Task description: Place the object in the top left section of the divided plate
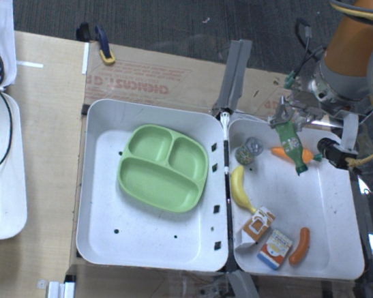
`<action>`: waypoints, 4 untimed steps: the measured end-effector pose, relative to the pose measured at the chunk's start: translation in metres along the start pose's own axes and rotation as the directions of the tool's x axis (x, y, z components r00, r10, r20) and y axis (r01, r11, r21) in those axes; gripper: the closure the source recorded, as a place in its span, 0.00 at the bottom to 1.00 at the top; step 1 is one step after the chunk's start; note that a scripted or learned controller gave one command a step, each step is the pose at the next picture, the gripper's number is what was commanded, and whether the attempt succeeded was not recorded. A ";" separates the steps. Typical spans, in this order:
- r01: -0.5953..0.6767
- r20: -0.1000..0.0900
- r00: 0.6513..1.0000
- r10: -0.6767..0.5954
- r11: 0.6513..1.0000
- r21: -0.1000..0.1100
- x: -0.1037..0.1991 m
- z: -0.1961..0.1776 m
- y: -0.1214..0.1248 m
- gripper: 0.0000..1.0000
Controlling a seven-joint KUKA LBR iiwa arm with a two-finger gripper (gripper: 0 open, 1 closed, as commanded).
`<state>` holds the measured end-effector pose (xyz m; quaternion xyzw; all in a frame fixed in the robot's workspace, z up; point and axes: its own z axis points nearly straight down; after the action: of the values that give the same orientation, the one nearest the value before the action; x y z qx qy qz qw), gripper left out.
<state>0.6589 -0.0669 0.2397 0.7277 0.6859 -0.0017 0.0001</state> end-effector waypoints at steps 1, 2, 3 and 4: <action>0.152 -0.001 0.988 -0.152 0.988 0.001 0.086 0.009 -0.005 1.00; 0.150 0.000 0.989 -0.150 0.989 0.002 0.085 0.000 -0.005 1.00; 0.306 0.000 0.952 -0.306 0.952 -0.002 0.150 0.000 -0.009 1.00; 0.384 0.000 0.923 -0.384 0.923 -0.003 0.216 -0.010 -0.013 1.00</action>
<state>0.6591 0.1500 0.2492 0.5792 0.8152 -0.0005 0.0006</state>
